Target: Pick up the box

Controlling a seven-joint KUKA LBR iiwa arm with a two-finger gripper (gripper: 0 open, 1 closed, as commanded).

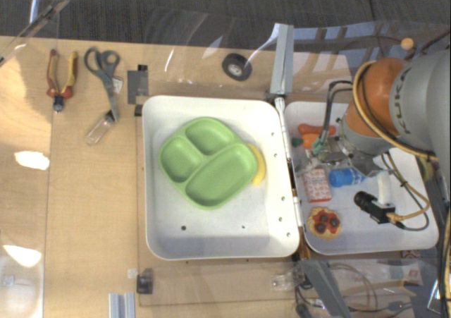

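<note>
While the arm (412, 101) hangs low over the right bin (416, 239), the tool (325, 149) sits near that bin's left wall, and whether it is spread or pressed together I cannot tell, since cables and the wrist cover it. The box (316, 184), a small flat carton with a red and white print, lies just below the tool, near the divider between the bins. Crowding is the main risk: a blue object (347, 178) lies just beside the box on its right, a round piece with dark berries (324, 221) rests just below it, and an orange item (310, 130) lies above. A descent slightly off to the right would likely catch the blue object instead, or push the box against the wall. Because the box lies flat, a grip may slide over its top and close on nothing. The green divided plate (209, 161) in the left bin (211, 239) stays well apart and poses no trouble.
</note>
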